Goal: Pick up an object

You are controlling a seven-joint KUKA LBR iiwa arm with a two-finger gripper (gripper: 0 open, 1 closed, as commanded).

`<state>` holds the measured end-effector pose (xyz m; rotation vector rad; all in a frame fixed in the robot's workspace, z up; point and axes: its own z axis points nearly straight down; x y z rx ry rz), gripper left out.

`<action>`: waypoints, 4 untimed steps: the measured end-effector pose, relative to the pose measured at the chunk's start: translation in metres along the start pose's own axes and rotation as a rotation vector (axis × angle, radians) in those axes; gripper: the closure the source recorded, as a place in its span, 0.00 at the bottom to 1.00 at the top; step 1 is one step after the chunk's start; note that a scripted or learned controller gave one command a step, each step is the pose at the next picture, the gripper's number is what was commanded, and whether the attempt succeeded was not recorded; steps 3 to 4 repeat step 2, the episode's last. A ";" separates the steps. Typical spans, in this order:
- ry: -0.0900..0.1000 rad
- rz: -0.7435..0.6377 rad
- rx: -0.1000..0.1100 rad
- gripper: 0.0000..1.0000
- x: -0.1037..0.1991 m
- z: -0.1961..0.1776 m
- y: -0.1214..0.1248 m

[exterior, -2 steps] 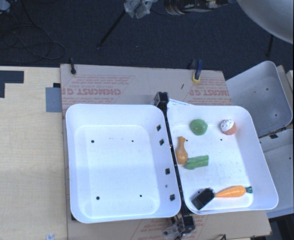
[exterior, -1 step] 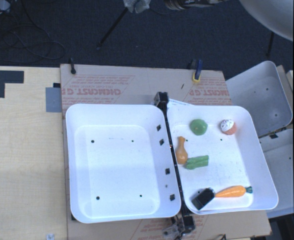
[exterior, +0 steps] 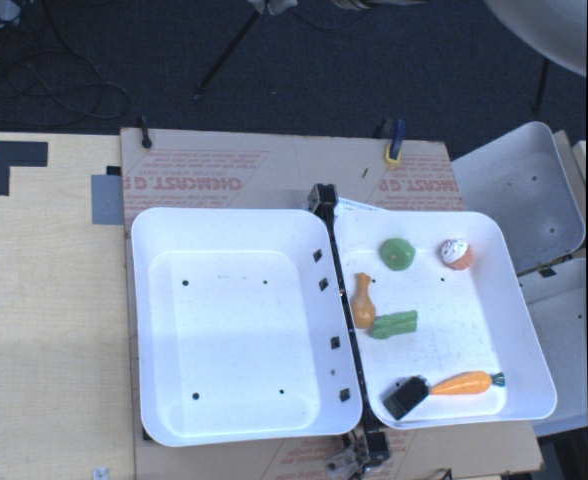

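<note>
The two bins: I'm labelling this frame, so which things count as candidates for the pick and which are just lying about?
Candidates, all in the right bin:
green round piece
white and orange ball
orange bottle-shaped toy
green block
carrot
black block

Lying about:
left bin
cardboard sheet
yellow-and-blue clamp

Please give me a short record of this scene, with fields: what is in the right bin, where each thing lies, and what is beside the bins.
right bin: holds five things
far side: green round piece; white and orange ball
near the divider: orange bottle-shaped toy, touching a green block
near side: toy carrot, beside a black block
left bin: white, next to the right one
under the bins: cardboard sheet
</note>
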<state>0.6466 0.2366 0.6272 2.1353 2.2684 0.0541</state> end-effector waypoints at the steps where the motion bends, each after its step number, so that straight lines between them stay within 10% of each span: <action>1: 0.005 -0.006 -0.021 1.00 0.002 -0.009 0.002; 4: 0.010 -0.012 -0.044 1.00 0.004 -0.018 0.004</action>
